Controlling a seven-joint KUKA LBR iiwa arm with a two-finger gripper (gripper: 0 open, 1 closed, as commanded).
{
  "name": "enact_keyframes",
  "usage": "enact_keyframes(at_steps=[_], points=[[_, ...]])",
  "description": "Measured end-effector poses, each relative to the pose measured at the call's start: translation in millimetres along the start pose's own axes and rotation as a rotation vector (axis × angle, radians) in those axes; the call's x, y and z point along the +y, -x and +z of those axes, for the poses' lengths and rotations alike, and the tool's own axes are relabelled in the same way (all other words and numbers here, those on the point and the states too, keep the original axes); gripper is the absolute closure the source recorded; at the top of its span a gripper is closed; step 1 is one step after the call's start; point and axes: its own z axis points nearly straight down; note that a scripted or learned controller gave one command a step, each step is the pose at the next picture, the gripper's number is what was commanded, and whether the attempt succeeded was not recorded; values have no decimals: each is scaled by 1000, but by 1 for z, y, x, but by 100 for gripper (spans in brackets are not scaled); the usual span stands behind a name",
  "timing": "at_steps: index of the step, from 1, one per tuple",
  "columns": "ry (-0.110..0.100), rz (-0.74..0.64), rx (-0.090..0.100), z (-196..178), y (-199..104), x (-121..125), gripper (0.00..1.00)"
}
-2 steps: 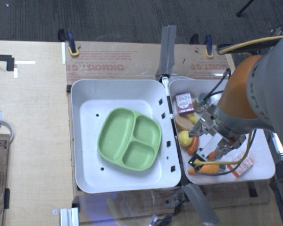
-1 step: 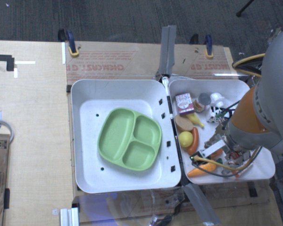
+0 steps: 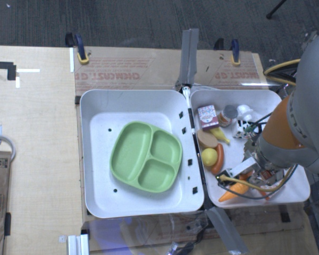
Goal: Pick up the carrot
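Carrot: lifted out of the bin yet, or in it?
In it. The carrot lies on the right bin floor, under the pincer.

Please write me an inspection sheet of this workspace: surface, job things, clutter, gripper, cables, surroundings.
Surface: wooden bench with left bin and right bin.
Job things: carrot lies in the right bin's near part, at the gripper.
Clutter: green tray in left bin; lemon, banana, small box in right bin.
Gripper: low over the carrot; grasp unclear.
Cables: dark wires around the wrist.
Surroundings: clamps, cardboard, dark floor.
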Motion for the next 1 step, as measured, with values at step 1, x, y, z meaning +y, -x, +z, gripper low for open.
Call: enact_keyframes(at_steps=[1], points=[[6,-18,7,-94,-23,-49,100]])
